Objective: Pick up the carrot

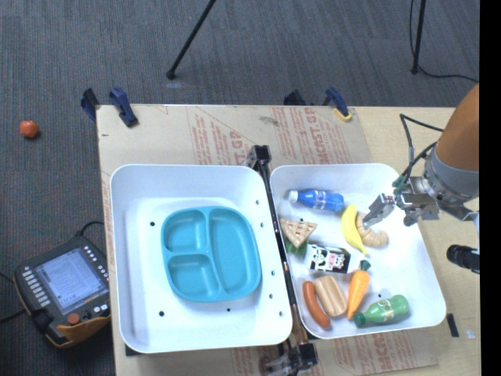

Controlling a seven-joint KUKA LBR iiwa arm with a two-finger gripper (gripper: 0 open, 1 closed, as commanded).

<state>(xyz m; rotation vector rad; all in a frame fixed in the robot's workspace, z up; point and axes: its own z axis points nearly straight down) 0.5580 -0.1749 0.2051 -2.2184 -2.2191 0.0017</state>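
Right now the carrot (358, 290) lies in the right bin (427, 284), between the hot dog (330, 294) and green bottle (383, 310), touching both or nearly so. A clean grasp means closing across its narrow width. Up by the banana (351, 229), the gripper (378, 210) hovers, apparently open and empty.

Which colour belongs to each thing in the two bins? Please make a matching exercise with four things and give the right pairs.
Things:
1. carrot
2. banana
3. divided plate
4. bottle at the front corner of the right bin

Colours:
A. green
B. yellow
C. orange
D. light blue

Right pairs: 1-C, 2-B, 3-D, 4-A.
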